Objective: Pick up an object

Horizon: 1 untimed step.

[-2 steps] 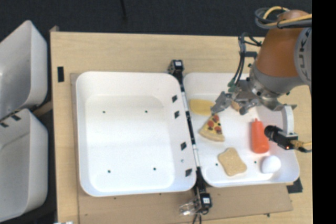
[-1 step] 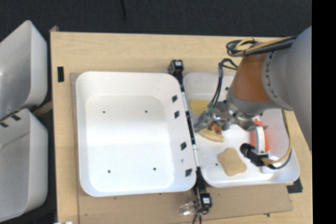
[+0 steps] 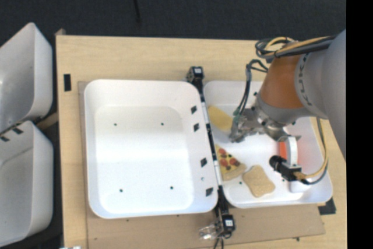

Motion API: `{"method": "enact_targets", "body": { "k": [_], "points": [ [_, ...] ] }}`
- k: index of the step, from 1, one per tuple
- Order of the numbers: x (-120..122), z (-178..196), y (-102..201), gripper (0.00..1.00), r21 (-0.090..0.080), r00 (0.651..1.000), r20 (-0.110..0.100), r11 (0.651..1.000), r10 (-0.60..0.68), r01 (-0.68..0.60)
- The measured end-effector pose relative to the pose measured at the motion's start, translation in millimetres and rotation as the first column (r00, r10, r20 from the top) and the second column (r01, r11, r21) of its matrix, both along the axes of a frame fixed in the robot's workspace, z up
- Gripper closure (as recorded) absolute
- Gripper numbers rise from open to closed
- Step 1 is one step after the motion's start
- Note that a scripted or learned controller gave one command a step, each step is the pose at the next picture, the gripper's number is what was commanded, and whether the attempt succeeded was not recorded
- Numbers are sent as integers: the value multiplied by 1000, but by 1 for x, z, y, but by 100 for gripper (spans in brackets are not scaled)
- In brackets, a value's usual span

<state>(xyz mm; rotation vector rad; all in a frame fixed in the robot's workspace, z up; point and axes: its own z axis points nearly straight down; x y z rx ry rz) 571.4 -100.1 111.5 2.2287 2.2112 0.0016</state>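
My gripper (image 3: 240, 132) hovered in right bin (image 3: 309, 198), jaw state unclear; best drop straight onto yellow slice (image 3: 220, 118) at 10 o'clock.

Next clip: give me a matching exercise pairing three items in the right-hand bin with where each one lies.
Things:
1. pale yellow wedge of toy cheese
2. toy pizza slice with red toppings
3. tan toy bread slice

Places:
A. near the bin's front edge, right of the pizza
B. against the divider, toward the front
C. by the divider, just left of the gripper

Pairs: 1-C, 2-B, 3-A
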Motion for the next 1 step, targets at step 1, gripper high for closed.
{"method": "enact_targets", "body": {
  "k": [1],
  "points": [
    [19,95,105,100,3,1000,7,1000,18,-18]
  ]
}}
